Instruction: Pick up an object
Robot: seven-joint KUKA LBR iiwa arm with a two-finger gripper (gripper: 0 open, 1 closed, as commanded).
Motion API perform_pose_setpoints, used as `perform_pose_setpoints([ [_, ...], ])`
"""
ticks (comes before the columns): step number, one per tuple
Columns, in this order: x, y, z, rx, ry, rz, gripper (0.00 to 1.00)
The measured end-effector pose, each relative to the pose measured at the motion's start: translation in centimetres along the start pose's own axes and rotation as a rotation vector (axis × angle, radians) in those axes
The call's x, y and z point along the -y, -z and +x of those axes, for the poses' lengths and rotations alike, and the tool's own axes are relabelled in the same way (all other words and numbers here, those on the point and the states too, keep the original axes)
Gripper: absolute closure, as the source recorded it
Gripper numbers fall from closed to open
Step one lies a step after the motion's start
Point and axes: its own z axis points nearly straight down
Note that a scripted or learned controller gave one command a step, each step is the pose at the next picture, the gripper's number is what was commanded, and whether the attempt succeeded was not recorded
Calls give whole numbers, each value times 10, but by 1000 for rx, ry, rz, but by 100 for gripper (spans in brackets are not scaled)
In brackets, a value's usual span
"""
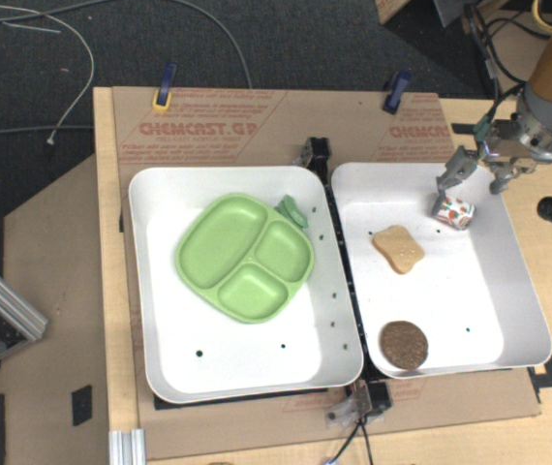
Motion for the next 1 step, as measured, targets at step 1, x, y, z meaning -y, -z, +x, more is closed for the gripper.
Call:
perform_pose_setpoints([
  [1,-1,2,0,1,1,-4,0],
])
